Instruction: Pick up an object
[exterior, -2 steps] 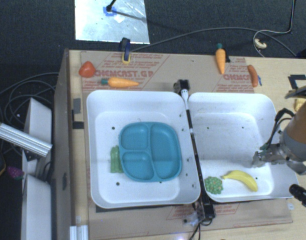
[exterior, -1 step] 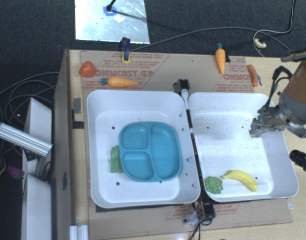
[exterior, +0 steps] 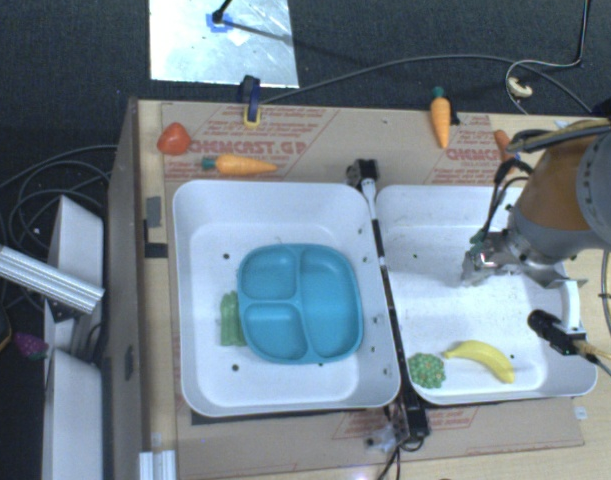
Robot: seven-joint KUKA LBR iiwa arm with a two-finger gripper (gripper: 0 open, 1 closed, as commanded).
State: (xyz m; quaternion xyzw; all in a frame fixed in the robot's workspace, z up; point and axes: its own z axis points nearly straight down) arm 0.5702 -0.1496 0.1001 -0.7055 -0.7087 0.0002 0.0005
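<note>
1. Fingers (exterior: pixel 477 266): too small to tell if spread or pressed together; low over right bin (exterior: pixel 435 298) floor, mid-bin.
2. Banana (exterior: pixel 480 358) & green broccoli-like piece (exterior: pixel 426 370) lie by right bin's near edge, apart from fingers.
3. Left bin (exterior: pixel 200 298): blue divided plate (exterior: pixel 298 303), green piece (exterior: pixel 230 320) at its left edge.
4. Carrots (exterior: pixel 440 120) on surface behind bins.

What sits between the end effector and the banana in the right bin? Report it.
Nothing visible. The end effector hangs over bare floor of the right bin, and the banana lies nearer the front wall with open white floor between them. The green broccoli-like piece lies left of the banana, off that path.
</note>
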